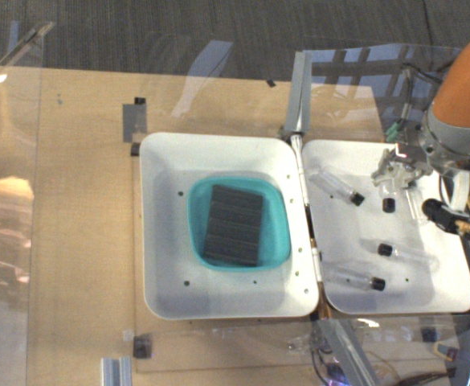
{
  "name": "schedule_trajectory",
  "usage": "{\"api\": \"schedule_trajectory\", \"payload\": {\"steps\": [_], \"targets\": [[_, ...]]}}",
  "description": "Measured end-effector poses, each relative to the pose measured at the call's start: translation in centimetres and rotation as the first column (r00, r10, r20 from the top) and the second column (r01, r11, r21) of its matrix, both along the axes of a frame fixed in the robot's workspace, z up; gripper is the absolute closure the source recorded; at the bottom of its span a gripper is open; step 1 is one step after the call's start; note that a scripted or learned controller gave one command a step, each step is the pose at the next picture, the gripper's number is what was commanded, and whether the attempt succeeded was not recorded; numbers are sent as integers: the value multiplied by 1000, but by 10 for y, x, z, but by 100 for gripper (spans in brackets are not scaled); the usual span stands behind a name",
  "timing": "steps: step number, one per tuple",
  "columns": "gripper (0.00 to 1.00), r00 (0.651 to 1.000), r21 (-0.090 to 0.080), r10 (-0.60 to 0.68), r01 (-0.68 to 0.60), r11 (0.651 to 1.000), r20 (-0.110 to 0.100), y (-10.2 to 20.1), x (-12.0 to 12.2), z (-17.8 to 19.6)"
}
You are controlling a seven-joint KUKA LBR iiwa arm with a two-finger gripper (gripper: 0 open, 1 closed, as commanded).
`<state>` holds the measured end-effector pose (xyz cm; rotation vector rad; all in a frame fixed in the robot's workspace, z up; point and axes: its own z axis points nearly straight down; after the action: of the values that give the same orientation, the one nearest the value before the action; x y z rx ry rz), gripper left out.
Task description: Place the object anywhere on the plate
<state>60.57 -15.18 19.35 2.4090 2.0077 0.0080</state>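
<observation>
My gripper (395,171) hangs at upper right of the frame over the right bin (451,300); whether my jaws are apart I cannot tell. The dark ridged block (235,224) already lies on the teal plate (276,248), left of centre. I should withdraw straight up without disturbing it.

Legible text, labels, brands, numbers, signs: none. No lettering can be read on any surface in the camera view; any marking present is too small or blurred to make out.
</observation>
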Motion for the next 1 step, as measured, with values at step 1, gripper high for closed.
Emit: {"api": "schedule_trajectory", "payload": {"steps": [1], "targets": [[0, 1000, 0, 0, 0, 1000, 0, 0, 0, 0]]}}
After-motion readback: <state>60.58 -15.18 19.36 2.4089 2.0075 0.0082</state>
